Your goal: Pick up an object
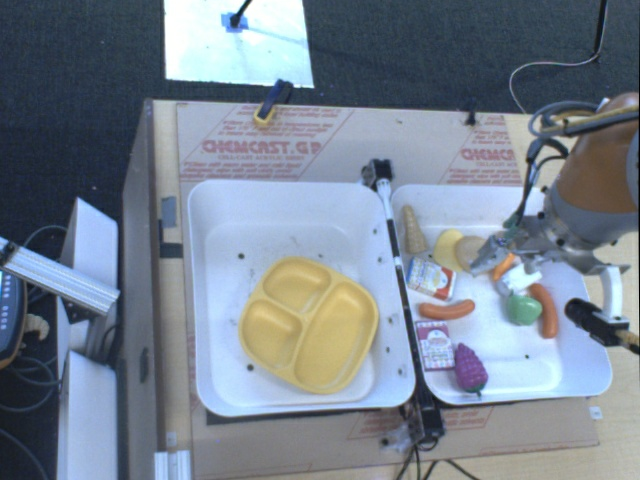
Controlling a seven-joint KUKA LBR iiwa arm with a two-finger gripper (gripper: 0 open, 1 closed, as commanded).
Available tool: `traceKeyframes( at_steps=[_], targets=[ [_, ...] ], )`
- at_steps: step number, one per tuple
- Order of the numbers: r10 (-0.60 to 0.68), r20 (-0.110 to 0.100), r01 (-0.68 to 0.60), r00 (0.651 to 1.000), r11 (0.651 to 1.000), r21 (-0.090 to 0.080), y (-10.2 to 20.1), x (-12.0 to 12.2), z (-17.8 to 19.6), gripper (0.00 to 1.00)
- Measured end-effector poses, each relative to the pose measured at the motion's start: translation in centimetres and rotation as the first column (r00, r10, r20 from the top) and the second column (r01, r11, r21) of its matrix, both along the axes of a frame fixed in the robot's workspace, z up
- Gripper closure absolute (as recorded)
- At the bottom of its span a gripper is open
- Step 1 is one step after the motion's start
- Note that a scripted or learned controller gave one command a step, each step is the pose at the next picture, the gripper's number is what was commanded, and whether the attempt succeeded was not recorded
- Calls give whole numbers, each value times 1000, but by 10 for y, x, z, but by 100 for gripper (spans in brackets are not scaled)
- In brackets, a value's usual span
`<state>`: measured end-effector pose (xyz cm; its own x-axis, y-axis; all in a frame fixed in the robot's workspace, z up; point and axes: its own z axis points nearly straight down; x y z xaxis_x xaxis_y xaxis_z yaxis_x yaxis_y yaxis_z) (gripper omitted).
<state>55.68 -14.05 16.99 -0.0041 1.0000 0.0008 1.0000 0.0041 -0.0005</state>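
My gripper (503, 260) hangs low over the middle of the right bin (575, 373), coming in from the right. A small orange piece (507, 264) shows right at its tip. Just below it lie a green pepper (521, 310) and an orange carrot (547, 311). To its left sit a yellow round fruit (449, 248) and a tan cone (412, 229). Further down are a small carton (431, 278), a red sausage (446, 309), a red-and-white box (434, 346) and a purple grape bunch (470, 367).
The left bin (230, 228) holds a yellow divided plate (309, 323). A black-handled tool (388, 218) lies along the divider between the bins. The arm's orange and grey body (600, 183) covers the right bin's far right corner.
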Motion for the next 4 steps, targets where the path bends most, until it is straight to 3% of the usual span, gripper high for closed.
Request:
traceKeyframes(
  at_steps=[1,2,3,4],
  targets=[
    [1,5,-1,1000,1000,-1,23,62,-66,0],
    [-1,14,1,1000,1000,-5,15,69,-79,0],
    [0,22,0,1000,1000,-11,39,70,-78,0],
    [1,4,-1,1000,1000,-2,41,113,-84,0]
  ],
)
